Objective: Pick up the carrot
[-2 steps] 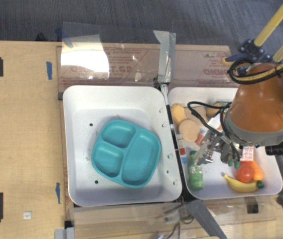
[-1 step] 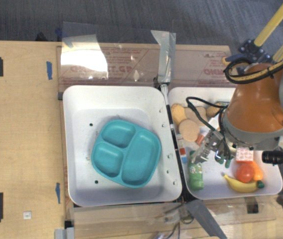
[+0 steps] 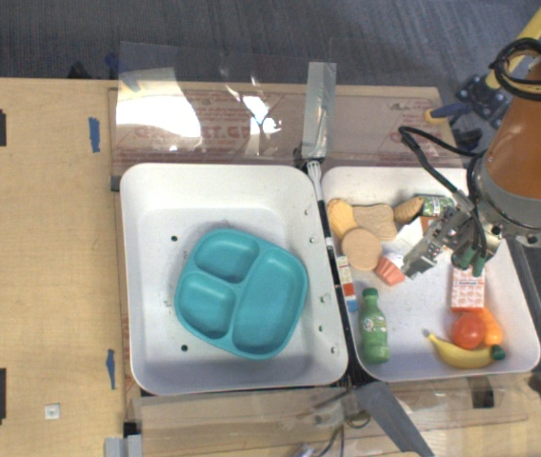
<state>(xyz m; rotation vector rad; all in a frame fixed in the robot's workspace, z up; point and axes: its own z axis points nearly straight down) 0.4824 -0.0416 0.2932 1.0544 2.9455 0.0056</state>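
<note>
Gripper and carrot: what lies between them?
Camera view: the gripper hangs right beside the carrot; bare white bin floor between them.

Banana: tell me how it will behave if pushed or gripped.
The banana looks like a smooth moulded toy: probably stiff, light, somewhat slippery. Lying curved and flat, it would likely slide or pivot rather than roll. It sits against the tomato, so a push may nudge that too.

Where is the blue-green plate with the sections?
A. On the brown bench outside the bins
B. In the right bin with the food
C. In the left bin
C: the teal divided plate lies flat in the left bin, apart from the food in the right bin.
</note>
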